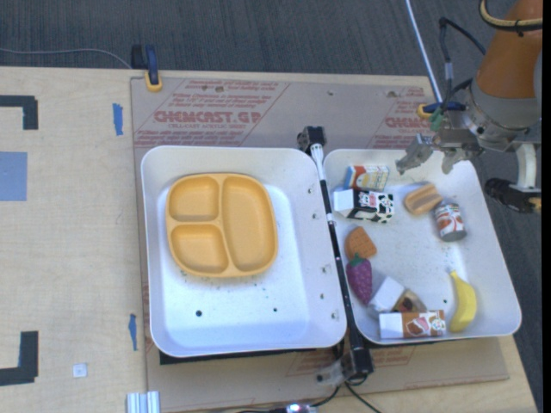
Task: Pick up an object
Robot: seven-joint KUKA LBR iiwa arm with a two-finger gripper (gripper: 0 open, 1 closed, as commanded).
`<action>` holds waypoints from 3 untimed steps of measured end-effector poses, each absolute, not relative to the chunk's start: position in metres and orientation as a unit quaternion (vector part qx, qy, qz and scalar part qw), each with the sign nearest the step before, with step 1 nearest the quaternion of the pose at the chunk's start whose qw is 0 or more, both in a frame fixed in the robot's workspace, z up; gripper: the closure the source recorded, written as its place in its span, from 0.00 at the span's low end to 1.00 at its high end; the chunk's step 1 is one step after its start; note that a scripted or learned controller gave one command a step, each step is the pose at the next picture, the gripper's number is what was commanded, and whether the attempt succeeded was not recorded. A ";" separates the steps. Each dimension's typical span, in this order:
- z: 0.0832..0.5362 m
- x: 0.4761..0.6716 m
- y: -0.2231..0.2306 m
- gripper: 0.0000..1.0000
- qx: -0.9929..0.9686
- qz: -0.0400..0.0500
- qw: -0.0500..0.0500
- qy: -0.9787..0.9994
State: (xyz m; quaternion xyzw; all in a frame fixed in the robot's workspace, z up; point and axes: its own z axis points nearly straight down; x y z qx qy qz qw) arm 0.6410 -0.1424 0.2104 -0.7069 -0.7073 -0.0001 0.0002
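Hovering at upper right of frame, gripper (428,158) splayed wide with nothing between its fingers, above right bin's (495,256) far edge. Hot dog bun (422,199) lies just below it; can (448,221) beside, banana (463,299) lower right.

yellow divided plate (222,224), blue clamp (151,61)

Yellow divided plate (222,224); yellow banana (463,299); purple grapes (360,279); white bins (172,317).
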 end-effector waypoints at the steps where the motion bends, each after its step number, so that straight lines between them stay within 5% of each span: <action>1: 0.099 0.630 -0.213 0.00 -0.706 -0.003 0.001 -0.708; 2: 0.109 0.630 -0.215 1.00 -0.706 -0.002 -0.001 -0.709; 3: 0.185 0.605 -0.156 1.00 -0.707 0.000 0.000 -0.708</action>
